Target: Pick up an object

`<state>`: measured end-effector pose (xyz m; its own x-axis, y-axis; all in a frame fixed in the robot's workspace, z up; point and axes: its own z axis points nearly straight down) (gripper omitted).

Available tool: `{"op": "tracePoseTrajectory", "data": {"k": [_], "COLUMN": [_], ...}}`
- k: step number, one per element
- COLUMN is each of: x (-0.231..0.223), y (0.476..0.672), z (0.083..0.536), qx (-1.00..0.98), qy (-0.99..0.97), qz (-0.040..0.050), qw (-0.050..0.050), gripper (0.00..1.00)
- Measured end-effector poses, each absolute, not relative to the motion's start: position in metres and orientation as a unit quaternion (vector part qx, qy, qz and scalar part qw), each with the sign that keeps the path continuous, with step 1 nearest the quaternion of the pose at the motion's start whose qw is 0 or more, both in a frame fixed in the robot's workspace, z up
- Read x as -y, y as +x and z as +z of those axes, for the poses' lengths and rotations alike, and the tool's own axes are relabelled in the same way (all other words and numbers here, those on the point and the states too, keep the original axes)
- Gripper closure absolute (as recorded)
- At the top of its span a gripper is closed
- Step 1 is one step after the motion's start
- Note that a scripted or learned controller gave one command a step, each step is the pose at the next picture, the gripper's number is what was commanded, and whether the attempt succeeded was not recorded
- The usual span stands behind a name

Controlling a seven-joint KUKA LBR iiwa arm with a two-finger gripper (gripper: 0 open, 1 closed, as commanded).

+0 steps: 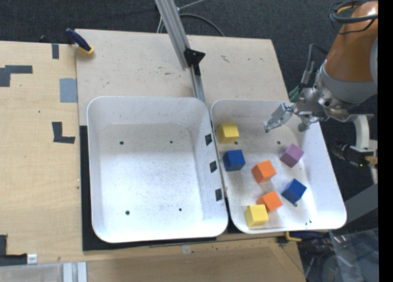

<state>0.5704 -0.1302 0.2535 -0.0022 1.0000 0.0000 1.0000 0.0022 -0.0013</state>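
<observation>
The right bin (319,152) holds several small cubes: a yellow cube (230,131) and a blue cube (233,160) near its left wall, an orange cube (264,171) in the middle, a purple cube (291,155) to the right, and another blue cube (295,190), orange cube (270,200) and yellow cube (256,214) toward the front. My gripper (287,125) hangs over the back right part of this bin, above and behind the purple cube. Its fingers (272,123) are spread open with nothing between them.
The left bin (147,170) sits beside the right one, sharing a middle wall. A slanted metal rail (175,23) runs from the top down to the bins' junction. A blue and yellow clamp (80,40) lies at the bench's back left.
</observation>
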Motion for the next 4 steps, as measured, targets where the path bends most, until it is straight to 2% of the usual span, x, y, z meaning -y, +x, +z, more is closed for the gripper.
{"op": "tracePoseTrajectory", "data": {"k": [1, 2, 4], "x": [0.100, 0.098, 0.095], "y": [0.563, 0.556, 0.549], "z": [0.113, 0.111, 0.109], "qx": [0.707, 0.708, 0.706], "qy": [-0.707, -0.706, -0.708], "qz": [-0.0022, -0.0086, -0.0120], "qw": [0.001, -0.010, -0.014], "gripper": [0.00, 0.00, 0.00]}}
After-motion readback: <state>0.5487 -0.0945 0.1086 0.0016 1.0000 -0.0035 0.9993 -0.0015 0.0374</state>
